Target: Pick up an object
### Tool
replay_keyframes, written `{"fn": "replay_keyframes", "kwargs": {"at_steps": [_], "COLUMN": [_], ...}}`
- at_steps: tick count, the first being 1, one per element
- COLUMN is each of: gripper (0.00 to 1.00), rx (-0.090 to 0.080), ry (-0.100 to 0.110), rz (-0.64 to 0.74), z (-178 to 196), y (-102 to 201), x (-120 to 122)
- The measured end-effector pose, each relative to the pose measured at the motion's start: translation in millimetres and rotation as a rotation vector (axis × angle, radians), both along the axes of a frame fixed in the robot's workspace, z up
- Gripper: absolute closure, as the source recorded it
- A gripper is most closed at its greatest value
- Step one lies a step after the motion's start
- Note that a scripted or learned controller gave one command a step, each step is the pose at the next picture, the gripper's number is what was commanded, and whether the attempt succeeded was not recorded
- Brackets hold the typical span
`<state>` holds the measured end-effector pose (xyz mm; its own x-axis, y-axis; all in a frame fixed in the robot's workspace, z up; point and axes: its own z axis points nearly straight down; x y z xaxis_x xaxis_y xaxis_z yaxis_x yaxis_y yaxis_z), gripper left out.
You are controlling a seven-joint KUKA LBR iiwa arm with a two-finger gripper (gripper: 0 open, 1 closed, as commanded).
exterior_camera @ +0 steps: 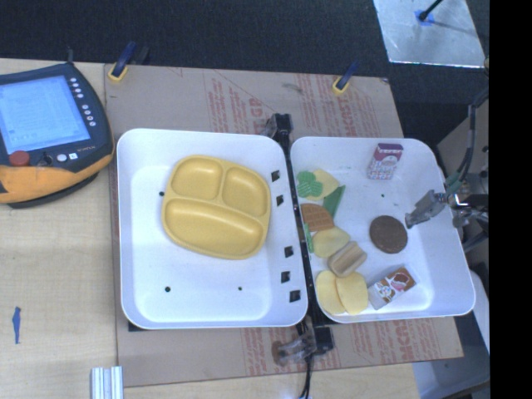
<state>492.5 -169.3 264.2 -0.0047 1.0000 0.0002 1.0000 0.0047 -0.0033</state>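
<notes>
Gripper (pixel 426 208) sat at the right edge of the right bin (pixel 432 302), low over the white floor, grey finger tip pointing left toward the brown round disc (pixel 388 233). Finger spread could not be told at this size and angle; nothing seen between the fingers. Rest of the arm mostly cut off at the right side.

Brown disc lay just left of and below the gripper tip, near but apart from it. A small pink-and-white carton (pixel 385 161) stood in the bin's top part, well apart from the gripper. A small red-brown and white packet (pixel 392 288) lay near the bottom, beside two yellow rounded pieces (pixel 342 293). Along the bin's left wall, a pile of toy food: green leafy piece (pixel 314 185), brown ridged piece (pixel 317 217), pale yellow lump (pixel 331 242), tan roll (pixel 347 258), touching or overlapping in a column.

Left bin (pixel 141 302) held a yellow divided tray (pixel 218 206) with three compartments, lying tilted in the upper middle. Black clips (pixel 283 125) joined the bins at the seam.

Bins sat on a brown cardboard sheet (pixel 208 98) with red print, held by yellow-blue clamps (pixel 123 62) at its top edge. Light wood bench (pixel 50 289) underneath. A teach pendant (pixel 48 135), screen lit, orange base, rested at far left. Dark carpet (pixel 233 15) behind, with a pale floor patch (pixel 424 19) at top right.
</notes>
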Motion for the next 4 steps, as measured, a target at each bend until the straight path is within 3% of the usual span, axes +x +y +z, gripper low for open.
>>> {"fn": "replay_keyframes", "kwargs": {"at_steps": [1, 2, 3, 4], "gripper": [0.0, 0.0, 0.0, 0.0], "rx": [0.001, -0.004, 0.005, -0.004], "ry": [0.005, -0.006, 0.004, 0.002], "rz": [0.004, 0.0, 0.005, -0.012], "z": [-168, -157, -134, -102], "y": [11, -45, 44, -49], "x": [84, 154, 59, -9]}}
